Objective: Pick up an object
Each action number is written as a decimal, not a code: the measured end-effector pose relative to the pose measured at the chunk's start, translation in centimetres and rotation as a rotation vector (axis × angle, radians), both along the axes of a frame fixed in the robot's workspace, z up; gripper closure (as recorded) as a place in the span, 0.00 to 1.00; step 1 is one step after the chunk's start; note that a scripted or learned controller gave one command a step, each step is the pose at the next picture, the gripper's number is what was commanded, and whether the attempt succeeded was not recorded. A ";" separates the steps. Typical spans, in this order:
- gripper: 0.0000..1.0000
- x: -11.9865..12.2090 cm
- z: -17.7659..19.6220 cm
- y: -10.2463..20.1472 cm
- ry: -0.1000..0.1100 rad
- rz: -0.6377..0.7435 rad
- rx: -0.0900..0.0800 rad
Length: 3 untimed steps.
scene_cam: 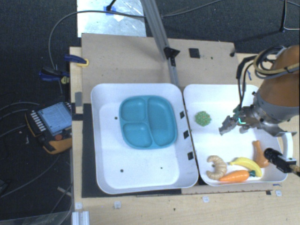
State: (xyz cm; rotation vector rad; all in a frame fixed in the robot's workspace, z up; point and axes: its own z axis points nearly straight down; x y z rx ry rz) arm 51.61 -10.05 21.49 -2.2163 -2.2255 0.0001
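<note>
The tan, board-topped desk [126, 55] carries two shallow white plastic bins side by side. The left white bin [108, 172] holds a blue plastic plate with three compartments [148, 121], lying flat near the bin's middle. The right white bin [211, 97] holds the food-shaped toys. The grey arm with the orange band [281, 83] reaches in from the right, over this bin's right part.

The dark two-finger gripper [228, 124] hangs above the bin's middle, right of a small green bumpy ball like a broccoli head [203, 118], near it but apart. Its fingers [225, 128] point left and down; whether they are spread or pressed together I cannot tell, and nothing shows between them.

Along the bin's near edge lie an orange carrot [233, 176], a yellow banana [245, 163] just above it, a tan curled croissant-like piece [216, 166] at their left, and a small orange-brown piece [259, 153] at the right.

No writing or label can be read anywhere.
</note>
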 end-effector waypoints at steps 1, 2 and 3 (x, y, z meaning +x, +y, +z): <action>0.00 0.1 0.1 0.0 -0.002 0.000 0.000; 0.00 -0.9 -5.1 -0.4 0.001 -0.003 0.000; 0.00 -1.4 -9.5 0.0 0.002 -0.003 0.001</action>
